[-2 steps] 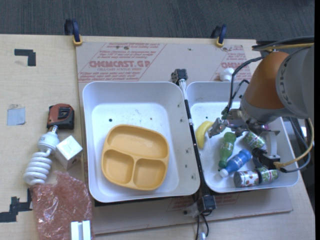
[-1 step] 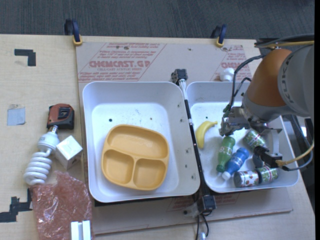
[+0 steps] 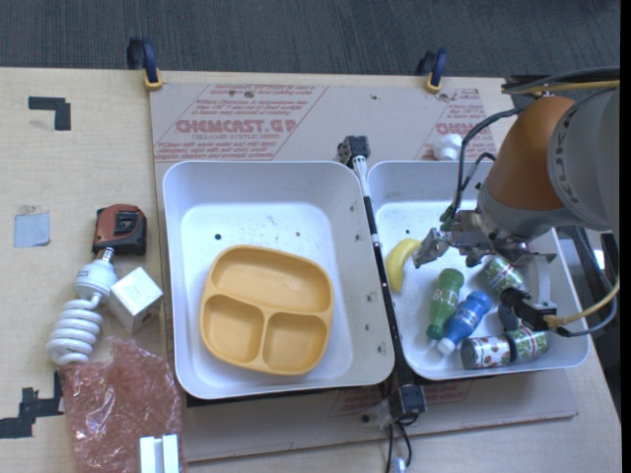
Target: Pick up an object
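Note:
The right bin (image 3: pixel 414 197) holds a yellow banana-shaped piece (image 3: pixel 399 263) at its left wall. Beside it lie a green bottle (image 3: pixel 444 300), a blue bottle (image 3: pixel 466 319), a dark bottle with a red and green label (image 3: pixel 502 348) and a green can (image 3: pixel 502 274). My gripper (image 3: pixel 441 243) hangs low in this bin. It is just right of the yellow piece and just above the green bottle's top. I see nothing held in it. The grey arm with its orange band (image 3: pixel 527 161) covers the bin's right part.
A yellow-orange divided plate (image 3: pixel 266 308) lies in the left bin (image 3: pixel 197 190). On the bench to the left are a tape measure (image 3: pixel 120 230), a spiral light bulb (image 3: pixel 82 311), a white cube (image 3: pixel 136 294) and a pink plastic bag (image 3: pixel 118 402). Cables (image 3: pixel 577 313) run along the right bin's right side.

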Tool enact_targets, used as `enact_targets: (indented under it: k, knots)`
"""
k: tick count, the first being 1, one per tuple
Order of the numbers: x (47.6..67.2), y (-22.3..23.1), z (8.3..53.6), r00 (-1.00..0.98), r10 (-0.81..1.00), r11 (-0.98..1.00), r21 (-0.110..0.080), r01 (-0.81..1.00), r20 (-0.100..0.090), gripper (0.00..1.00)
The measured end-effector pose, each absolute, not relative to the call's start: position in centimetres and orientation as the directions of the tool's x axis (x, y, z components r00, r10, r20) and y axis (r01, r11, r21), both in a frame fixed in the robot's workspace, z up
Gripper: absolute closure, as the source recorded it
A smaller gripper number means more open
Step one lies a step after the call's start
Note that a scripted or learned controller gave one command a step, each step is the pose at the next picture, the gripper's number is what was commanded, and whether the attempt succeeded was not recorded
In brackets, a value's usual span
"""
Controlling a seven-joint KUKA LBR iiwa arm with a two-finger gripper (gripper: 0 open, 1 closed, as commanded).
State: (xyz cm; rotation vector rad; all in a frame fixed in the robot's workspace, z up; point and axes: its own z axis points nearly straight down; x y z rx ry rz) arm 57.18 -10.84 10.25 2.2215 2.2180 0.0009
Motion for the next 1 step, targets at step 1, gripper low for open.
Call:
enact_targets:
  k: [1]
  knots:
    - [55.62, -9.66, 9.25, 0.002, 1.0, -0.002, 0.0, 1.0, 0.0, 0.0]
